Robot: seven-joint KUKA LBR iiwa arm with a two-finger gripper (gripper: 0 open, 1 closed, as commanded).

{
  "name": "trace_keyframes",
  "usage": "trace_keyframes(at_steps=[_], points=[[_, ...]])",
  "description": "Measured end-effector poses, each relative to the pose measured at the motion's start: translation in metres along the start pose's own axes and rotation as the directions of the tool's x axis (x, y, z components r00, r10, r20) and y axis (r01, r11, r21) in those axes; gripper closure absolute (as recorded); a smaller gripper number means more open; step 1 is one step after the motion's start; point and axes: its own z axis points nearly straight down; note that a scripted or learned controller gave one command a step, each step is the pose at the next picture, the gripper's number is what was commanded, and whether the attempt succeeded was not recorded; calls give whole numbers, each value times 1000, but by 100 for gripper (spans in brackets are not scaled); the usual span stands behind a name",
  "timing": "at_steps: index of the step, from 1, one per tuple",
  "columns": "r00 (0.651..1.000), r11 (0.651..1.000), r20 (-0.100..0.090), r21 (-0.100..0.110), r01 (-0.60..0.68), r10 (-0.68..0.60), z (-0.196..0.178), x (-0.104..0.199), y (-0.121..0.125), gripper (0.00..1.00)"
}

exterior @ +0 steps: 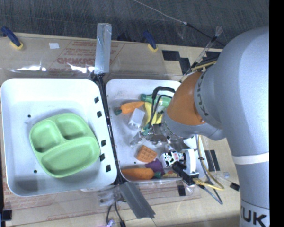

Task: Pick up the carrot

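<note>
Carrot: you can see an orange carrot (138, 173) lying flat along the near wall of the right bin (114, 91). A second orange, carrot-like piece (131, 108) with a green end lies up near the far side of the same bin.
Desk: your desk (75, 51) is brown, with clear plastic sheet over it, blue clips (12, 38) along the far edge and a strip of grey tape (103, 48) between the bins.
Room: past the desk you get a dark grey floor (47, 6).
Left bin: the left bin (14, 93) holds a green plate (64, 143) with three sections.
Right bin: you see a waffle toy (146, 153), a purple toy (155, 165) touching the near carrot, a yellow piece (149, 117) and a green piece (154, 98).
Arm: the grey arm (241, 98) with its orange band (187, 103) comes in from the right, over the right bin.
Claw: the claw (149, 135) sits low in the middle of the right bin, just past the waffle toy. You cannot tell how wide it is, or if it has hold of anything.
Carrot and claw: the near carrot is near the claw but apart from it, with the waffle toy between them.
</note>
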Motion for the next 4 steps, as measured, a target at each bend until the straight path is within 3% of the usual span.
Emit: trace_keyframes(at_steps=[1,2,3,4], points=[[981,981,0,0,194,-194,10,26,-30,0],[980,980,-1,2,199,-199,1,27,-30,100],[979,979,-3,4,204,-204,-8,27,-30,100],[996,996,1,-4,-89,89,8,19,-30,100]])
